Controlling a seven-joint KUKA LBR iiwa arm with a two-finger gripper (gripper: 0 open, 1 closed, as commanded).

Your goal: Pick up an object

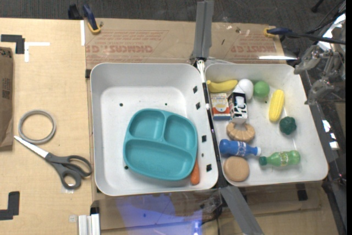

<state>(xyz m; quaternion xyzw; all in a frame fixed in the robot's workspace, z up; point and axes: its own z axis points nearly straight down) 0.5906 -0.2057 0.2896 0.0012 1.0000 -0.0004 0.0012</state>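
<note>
Objects for picking lay all in the right bin (308,118), none of them lifted. Along its far side, from left to right, sat a toy banana (221,85), a white ball (245,87) touching the banana's right end, and a green ball (262,89) just beside the white one. A yellow corn cob (276,105) lay to the right of them, with a dark green lump (287,126) near its near end. Against the left wall stood a small orange-and-white carton (220,106), touching a black-and-white box (239,106) on its right. Nearer came a round tan biscuit (241,131), then a blue bottle (238,148) lying on its side, and a tan bun (236,169) at the near left corner. A green bottle (281,159) lay on its side to the right of the bun.

The gripper (322,66) hung as a blurred metal mass beyond the bin's far right corner, apart from every object; whether it was apart or together could not be told.

The left bin (110,91) held a teal divided plate (161,143), with an orange carrot (195,174) touching its near right edge. On the bench to the left lay grey-handled scissors (60,162) and, just beyond them, a roll of tape (37,125).
</note>
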